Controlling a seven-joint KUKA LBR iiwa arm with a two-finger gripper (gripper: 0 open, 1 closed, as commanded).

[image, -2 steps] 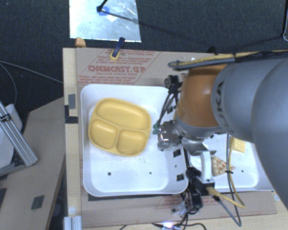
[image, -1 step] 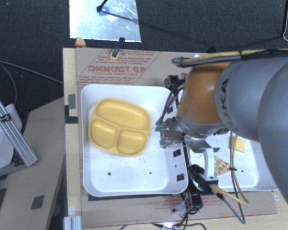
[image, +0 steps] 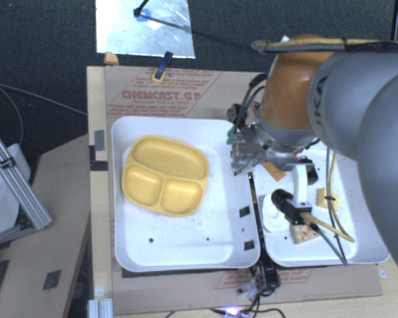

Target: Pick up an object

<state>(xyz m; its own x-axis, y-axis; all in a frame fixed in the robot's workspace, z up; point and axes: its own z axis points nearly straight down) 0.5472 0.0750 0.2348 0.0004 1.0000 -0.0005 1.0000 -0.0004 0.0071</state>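
Observation:
A yellow three-compartment plate (image: 164, 175) lies in the left bin (image: 179, 247), toward its upper left. The arm reaches over the right bin (image: 358, 244) and hides most of it. My gripper (image: 241, 159) hangs at the upper end of the divider between the two bins, just right of the plate. A small orange-brown piece (image: 274, 171) lies just right of the gripper. Lower in the right bin sit a white object (image: 272, 218), a tan chunk (image: 306, 233) and a pale yellow block (image: 329, 199). I see nothing between the fingers.
Both bins rest on a cardboard sheet (image: 166, 93). A shiny foil square (image: 146, 18) lies behind it, with a small blue and yellow item (image: 162, 67) at the cardboard's far edge. Metal framing (image: 13, 191) stands at the left.

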